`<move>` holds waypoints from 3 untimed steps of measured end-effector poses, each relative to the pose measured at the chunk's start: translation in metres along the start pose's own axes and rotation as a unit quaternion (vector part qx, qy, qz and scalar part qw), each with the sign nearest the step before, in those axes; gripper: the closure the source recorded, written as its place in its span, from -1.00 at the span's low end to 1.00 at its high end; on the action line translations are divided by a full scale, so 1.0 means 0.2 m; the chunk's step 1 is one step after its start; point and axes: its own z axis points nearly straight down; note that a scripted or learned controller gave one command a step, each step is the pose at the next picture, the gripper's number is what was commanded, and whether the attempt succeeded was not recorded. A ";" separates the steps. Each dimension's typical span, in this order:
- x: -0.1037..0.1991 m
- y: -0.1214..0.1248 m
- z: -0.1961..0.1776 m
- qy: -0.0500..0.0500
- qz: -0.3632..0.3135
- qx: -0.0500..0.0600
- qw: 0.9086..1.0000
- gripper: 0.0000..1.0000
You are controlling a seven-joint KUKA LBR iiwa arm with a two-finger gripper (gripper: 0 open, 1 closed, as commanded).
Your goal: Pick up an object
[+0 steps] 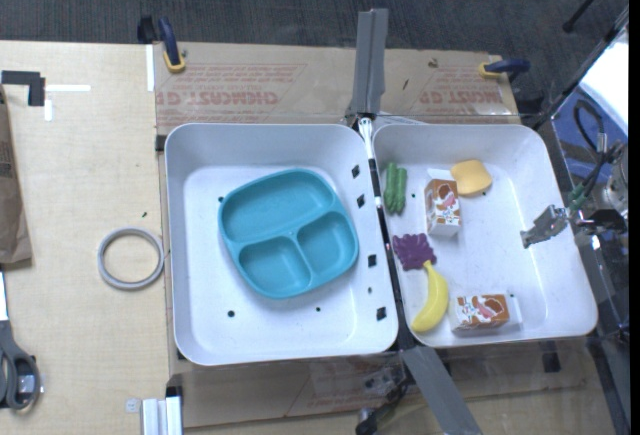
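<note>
Candidate objects, all lying loose in the right bin (520, 148): nearest the jaws, a small printed carton (484, 312) flat on the floor, below and to the left of them; further left, a banana (432, 298) curving downward with a cluster of purple grapes (412, 249) touching its upper end. Up and to the left of the jaws, a second small carton (443, 208) standing just beneath a yellow-orange rounded piece (471, 177); beyond these, against the bin's left wall, a green pod-shaped vegetable (396, 188).

Gripper (545, 225) seen at the right bin's right wall, small and grey. Jaw opening not resolvable at this size; nothing visible between the fingers, and none of the objects in contact with them.

Well to the left of the jaws, across the divider: left bin (190, 253) bearing a blue three-compartment plate (288, 233).

Farther left still, on the bare bench (80, 173): a grey ring (131, 257), and scissors (18, 375) at the lower edge. Behind both bins, a cardboard sheet (260, 83) held by clamps.
</note>
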 end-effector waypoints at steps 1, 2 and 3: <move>0.12 0.49 -0.12 -0.001 0.050 -0.001 0.999 -1.00; 0.15 0.70 -0.25 -0.001 0.087 -0.001 0.996 -1.00; 0.30 0.74 0.33 -0.001 0.148 0.000 0.989 -1.00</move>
